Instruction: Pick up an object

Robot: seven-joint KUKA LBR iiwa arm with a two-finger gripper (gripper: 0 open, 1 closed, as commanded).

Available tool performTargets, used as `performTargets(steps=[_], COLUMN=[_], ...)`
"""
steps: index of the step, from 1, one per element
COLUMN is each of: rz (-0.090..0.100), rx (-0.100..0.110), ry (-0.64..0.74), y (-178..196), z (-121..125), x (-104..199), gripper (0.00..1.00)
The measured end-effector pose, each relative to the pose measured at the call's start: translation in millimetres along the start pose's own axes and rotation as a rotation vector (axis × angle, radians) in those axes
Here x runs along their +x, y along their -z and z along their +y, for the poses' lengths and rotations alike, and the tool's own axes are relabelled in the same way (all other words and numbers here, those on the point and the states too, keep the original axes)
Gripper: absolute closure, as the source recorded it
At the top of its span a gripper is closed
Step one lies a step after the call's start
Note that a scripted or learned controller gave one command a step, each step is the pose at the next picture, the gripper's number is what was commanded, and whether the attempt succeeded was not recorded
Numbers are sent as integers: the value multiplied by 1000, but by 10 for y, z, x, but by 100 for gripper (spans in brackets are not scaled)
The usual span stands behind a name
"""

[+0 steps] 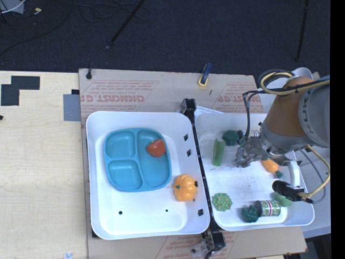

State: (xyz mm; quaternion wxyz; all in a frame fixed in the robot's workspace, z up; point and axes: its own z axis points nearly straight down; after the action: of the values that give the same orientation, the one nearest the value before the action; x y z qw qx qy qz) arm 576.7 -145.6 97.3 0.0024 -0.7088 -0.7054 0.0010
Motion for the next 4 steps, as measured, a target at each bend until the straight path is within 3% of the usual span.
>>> performTargets(steps=[2,3,4], rz=[-2,-2,0], rx=[-6,-6,-1], ry=[5,6,8], y=[1020,1322,1365], z=[184,186,114], x=[-65,-75,498], gripper=[100,100,100])
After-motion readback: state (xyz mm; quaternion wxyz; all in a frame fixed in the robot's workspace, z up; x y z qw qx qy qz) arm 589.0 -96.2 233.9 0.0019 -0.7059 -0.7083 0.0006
